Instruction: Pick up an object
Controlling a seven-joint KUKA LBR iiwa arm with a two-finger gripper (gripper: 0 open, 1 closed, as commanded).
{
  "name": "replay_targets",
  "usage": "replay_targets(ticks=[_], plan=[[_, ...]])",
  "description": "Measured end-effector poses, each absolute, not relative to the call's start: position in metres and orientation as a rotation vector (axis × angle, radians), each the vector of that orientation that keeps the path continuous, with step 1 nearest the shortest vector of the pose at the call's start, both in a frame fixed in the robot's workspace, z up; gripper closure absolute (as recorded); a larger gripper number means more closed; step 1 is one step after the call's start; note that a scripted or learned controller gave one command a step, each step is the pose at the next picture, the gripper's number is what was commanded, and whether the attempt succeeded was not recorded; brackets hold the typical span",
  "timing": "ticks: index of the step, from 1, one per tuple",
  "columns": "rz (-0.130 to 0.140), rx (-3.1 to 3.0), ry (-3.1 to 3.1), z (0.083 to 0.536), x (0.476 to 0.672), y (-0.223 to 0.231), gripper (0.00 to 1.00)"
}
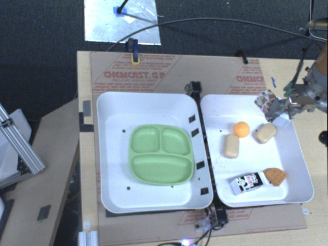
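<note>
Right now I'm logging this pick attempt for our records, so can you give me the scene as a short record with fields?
left bin: holds a green divided plate
right bin: holds five loose items
items: orange ball, two beige blocks, black-and-white carton, brown wedge
tool: at the right bin's upper right corner, beside a patterned packet
grasp: cannot tell whether the packet is held

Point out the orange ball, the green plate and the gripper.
orange ball point(241, 129), camera view, its center.
green plate point(162, 154), camera view, middle divider.
gripper point(274, 108), camera view, between its fingertips.
</note>
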State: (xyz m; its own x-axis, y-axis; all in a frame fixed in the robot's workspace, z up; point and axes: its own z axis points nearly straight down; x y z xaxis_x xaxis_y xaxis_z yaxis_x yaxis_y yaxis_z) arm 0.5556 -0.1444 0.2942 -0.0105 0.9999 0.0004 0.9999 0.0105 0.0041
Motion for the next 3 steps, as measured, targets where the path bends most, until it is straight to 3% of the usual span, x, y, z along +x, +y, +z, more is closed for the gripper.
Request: replay_targets(ticks=[1,3], plan=[[0.003,2.210,2.233,0.285,0.566,-0.090,1.00],[0.005,2.210,2.230,0.279,0.609,0.008,1.00]])
